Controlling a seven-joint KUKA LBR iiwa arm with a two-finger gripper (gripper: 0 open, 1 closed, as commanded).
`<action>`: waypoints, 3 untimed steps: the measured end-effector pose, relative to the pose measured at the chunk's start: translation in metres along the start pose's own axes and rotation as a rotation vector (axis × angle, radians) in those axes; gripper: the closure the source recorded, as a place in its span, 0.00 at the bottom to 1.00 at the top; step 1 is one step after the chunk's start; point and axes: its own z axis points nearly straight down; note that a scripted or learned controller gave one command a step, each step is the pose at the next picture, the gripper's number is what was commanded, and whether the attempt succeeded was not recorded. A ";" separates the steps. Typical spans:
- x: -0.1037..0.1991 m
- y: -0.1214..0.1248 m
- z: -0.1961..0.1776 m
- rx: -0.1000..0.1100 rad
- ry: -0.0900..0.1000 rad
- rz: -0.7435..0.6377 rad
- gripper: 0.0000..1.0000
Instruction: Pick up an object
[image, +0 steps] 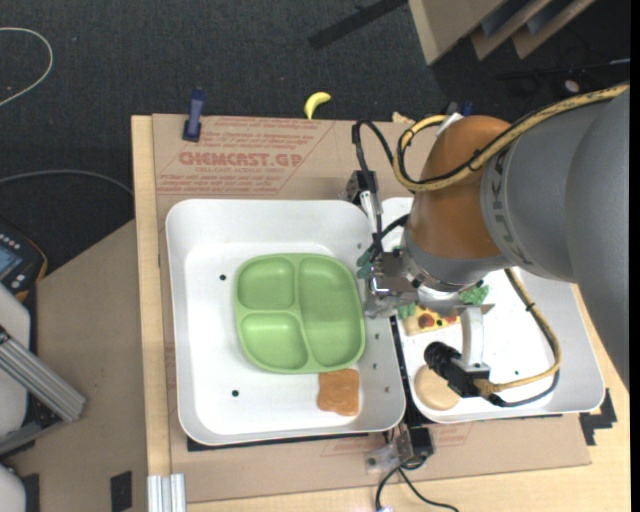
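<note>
Though partly hidden, small multicoloured object (430, 320).

Up at twelve o'clock a small yellow banana (317, 102) lies on the dark floor just past the bench's far edge. At eleven o'clock a blue clamp (193, 115) bites onto the rim of the brown cardboard sheet (250, 155), red lettering printed across it. Out at ten o'clock a thin pale cable (30, 52) loops over the dark carpet. At nine o'clock a dark device with an orange edge (18, 262) pokes in at the frame's border, and below it, around eight o'clock, a grey metal rail (40, 380) slants across. At six o'clock black wires (405, 470) trail off the near edge of the bench.
</note>
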 end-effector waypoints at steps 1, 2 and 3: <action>0.065 0.041 -0.145 -0.030 0.008 -0.017 1.00; 0.094 -0.036 -0.239 -0.021 0.009 -0.017 1.00; 0.091 -0.033 -0.243 -0.015 0.002 -0.011 1.00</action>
